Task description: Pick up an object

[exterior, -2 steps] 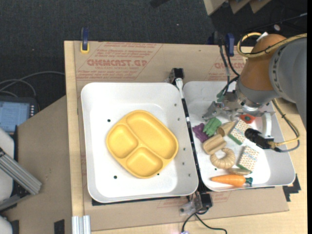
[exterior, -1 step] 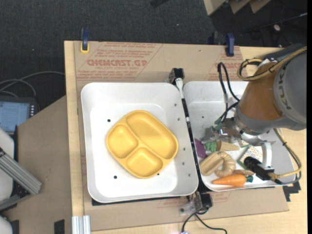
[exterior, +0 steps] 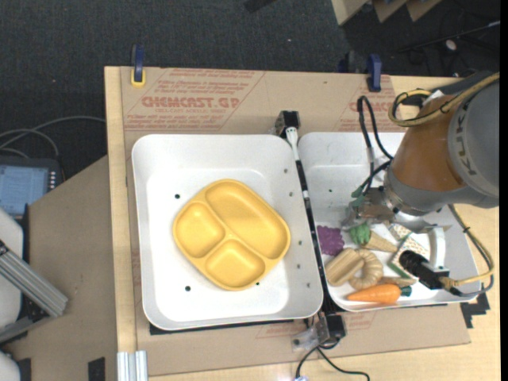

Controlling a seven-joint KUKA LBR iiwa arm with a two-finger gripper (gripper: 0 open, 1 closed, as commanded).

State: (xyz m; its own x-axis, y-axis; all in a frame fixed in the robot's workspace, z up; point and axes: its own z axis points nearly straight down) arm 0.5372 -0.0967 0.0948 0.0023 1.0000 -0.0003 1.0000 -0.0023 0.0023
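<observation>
My gripper [exterior: 363,215] is low in the right bin [exterior: 333,153], at that bin's middle. It hangs just above a small green object [exterior: 361,233] and may be touching it. A purple object [exterior: 329,239] lies to the gripper's left. Nearer the front sit a tan ring-shaped pastry [exterior: 357,267] and an orange carrot [exterior: 375,294]. A pale beige wedge [exterior: 382,244] rests beside the green object. The arm's orange band [exterior: 425,153] hides the bin's right part.
The left bin [exterior: 159,165] holds a yellow divided plate [exterior: 230,232] at its middle. A black divider rail [exterior: 300,185] runs between the two bins. The back of the right bin is bare white floor.
</observation>
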